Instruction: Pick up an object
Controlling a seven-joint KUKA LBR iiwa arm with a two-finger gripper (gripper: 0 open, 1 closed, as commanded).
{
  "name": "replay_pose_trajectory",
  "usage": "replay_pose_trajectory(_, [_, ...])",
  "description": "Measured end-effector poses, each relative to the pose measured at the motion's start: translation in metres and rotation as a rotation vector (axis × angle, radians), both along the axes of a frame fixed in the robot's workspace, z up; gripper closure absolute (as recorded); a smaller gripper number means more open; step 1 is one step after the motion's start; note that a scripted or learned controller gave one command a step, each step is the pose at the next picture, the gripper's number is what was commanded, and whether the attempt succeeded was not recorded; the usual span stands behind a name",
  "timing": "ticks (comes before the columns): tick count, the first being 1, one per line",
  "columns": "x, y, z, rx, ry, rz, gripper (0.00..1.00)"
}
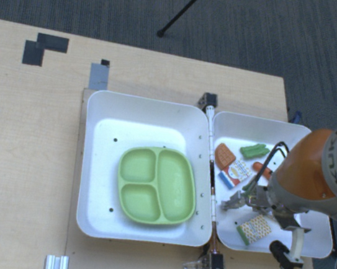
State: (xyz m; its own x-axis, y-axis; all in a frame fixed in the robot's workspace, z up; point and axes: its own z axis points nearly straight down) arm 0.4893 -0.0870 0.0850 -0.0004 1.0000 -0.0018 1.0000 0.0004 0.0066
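Camera view: looks down at a slant on a pale wooden desk (pixel 23 140) bearing two shallow white bins side by side.
Left bin (pixel 100 152): holds a green divided tray (pixel 156 186) with three compartments, lying flat near the middle.
Right bin (pixel 319 241): holds the small loose things, all crowded toward its left half.
Candidates: an orange packet (pixel 224 154) near the dividing wall; a green piece (pixel 253 151) just beyond it toward the far rim; a white, red and blue packet (pixel 233 173) in the middle; a patterned pouch with a green edge (pixel 253 228) nearest the front rim.
Arm: grey with an orange band (pixel 304 170), reaching in from the right and hanging over the right bin.
Pincer (pixel 233 202): low over the bin floor, between the white packet and the patterned pouch; its metal tips look slightly apart with nothing visible between them, though the detail is small.
Step in hand: judged to be the descent onto one of the things, with no hold made.
Doing it well: centre the tips over a single item, most likely the patterned pouch or the white packet just beside them, so one finger lands on each side.
Risk: flat packets may slide away or be pinned to the floor instead of caught.
Advice: close only once at floor level, then lift straight up, clear of the dividing wall.
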Motion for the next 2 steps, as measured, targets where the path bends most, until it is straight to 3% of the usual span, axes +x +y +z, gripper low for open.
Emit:
replay_pose_trajectory(1, [0.0019, 0.0007, 0.0086, 0.001, -0.002, 0.002, 1.0])
replay_pose_trajectory(2, [0.0017, 0.0007, 0.0085, 0.001, -0.001, 0.002, 0.0])
